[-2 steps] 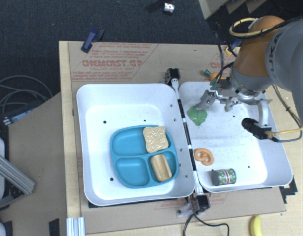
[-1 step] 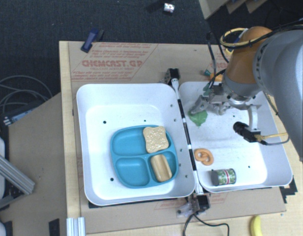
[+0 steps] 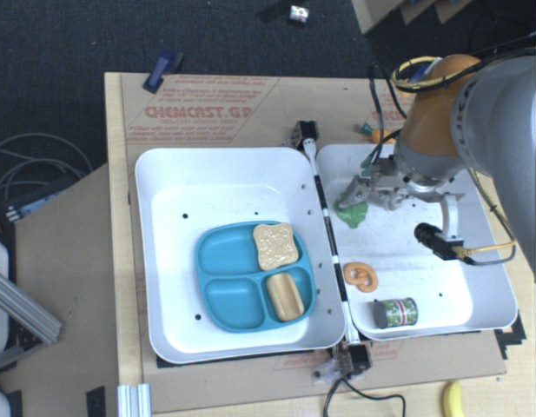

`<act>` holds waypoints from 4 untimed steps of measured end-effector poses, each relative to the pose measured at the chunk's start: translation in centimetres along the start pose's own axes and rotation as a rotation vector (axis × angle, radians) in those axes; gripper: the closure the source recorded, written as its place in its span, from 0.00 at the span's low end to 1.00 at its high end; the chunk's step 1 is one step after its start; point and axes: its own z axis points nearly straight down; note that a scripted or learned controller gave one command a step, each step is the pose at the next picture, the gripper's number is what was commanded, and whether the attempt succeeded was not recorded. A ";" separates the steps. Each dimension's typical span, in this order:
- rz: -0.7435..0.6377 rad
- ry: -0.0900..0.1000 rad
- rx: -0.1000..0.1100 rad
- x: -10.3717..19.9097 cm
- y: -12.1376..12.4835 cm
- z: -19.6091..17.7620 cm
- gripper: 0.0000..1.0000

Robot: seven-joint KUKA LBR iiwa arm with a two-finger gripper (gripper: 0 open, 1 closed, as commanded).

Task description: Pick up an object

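Note:
My gripper (image 3: 374, 191) is low over the far left part of the right bin (image 3: 480, 298), below the orange-banded wrist. A small green object (image 3: 352, 212) lies on the bin floor right at the gripper's left lower side, touching or nearly touching it. Nearer the front of the same bin sit an orange pretzel-shaped ring (image 3: 360, 276) by the left wall and a green and silver can (image 3: 396, 312) on its side.
The left bin (image 3: 163, 207) holds a blue divided plate (image 3: 222, 263) with a square cracker (image 3: 275, 245) and a tan roll (image 3: 285, 295) in its right compartments. The divider between the bins runs just left of the green object.

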 end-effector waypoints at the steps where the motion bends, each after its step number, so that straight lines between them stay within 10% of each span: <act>1: 0.001 -0.003 -0.003 -5.5 0.5 -1.3 0.00; 2: -0.001 0.000 -0.003 -1.1 4.4 0.0 0.00; 4: 0.001 0.000 0.001 0.0 -0.6 0.0 0.00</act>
